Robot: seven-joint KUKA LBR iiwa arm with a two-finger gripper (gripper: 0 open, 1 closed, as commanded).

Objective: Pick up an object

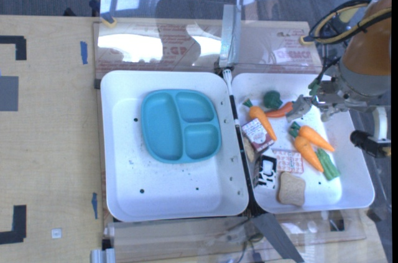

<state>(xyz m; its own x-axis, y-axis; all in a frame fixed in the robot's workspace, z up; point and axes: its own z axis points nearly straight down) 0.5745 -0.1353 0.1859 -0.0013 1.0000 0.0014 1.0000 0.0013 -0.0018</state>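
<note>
The right bin holds several toy foods. A carrot lies near its left wall, with a green broccoli and a red-orange piece just behind it. Two more carrots with green tops lie in the middle. At the front are a bread slice, a red-and-white packet, a dark snack packet and a black-and-white item. My gripper hangs low over the bin's back middle, right of the red-orange piece and just above the middle carrots. Nothing shows in its grasp.
The left bin carries a blue divided plate. A clear plastic wall stands behind both bins. The arm's orange band and cables hang over the right bin's back right corner.
</note>
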